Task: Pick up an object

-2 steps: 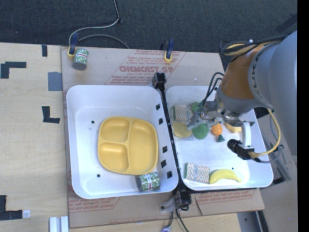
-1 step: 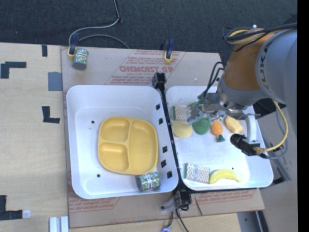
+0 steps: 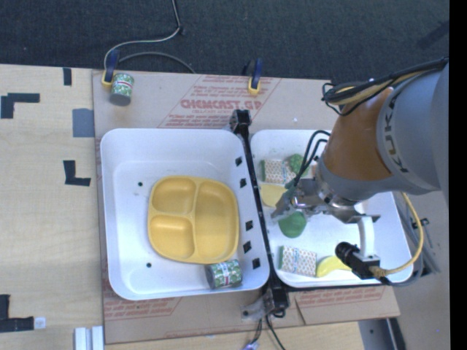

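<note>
two shallow white bins side by side. left white bin [image 3: 117,195] has the yellow divided plastic plate [image 3: 193,219] in the middle w/ a small green-labelled can [image 3: 224,273] just in front of it. right white bin [image 3: 398,217]: round green object [image 3: 292,225] mid, patterned packet [image 3: 298,258] + yellow banana-shaped piece [image 3: 333,267] in front

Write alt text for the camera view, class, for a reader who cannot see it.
A grey and orange robot arm reaches into the right bin, its gripper low over a green object among small packets. The left bin holds a yellow divided plate and a small can.
</note>
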